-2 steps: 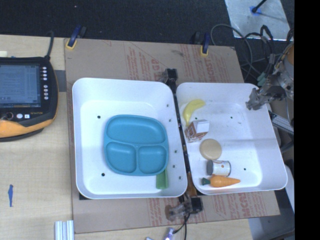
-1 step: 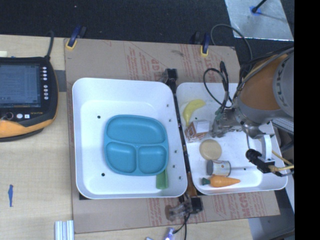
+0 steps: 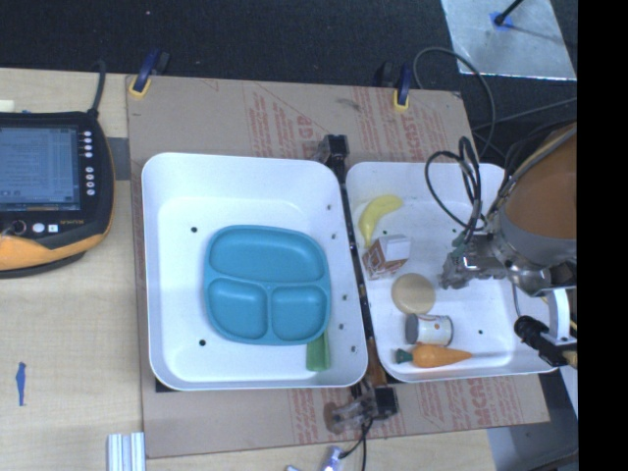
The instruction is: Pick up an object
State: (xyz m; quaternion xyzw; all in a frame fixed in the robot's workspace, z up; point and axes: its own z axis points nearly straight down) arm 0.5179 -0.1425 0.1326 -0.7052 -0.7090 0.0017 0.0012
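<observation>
Claw low in right bin, grip state impossible to tell; near round beige object, carrot, banana.

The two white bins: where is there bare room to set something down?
Left bin: a bare band runs along its top and left sides, around the blue divided plate. Right bin: its middle strip is crowded with banana, small carton, round lid, can and carrot.

the arm is cut off at the right; its gripper is too small to read.
</observation>
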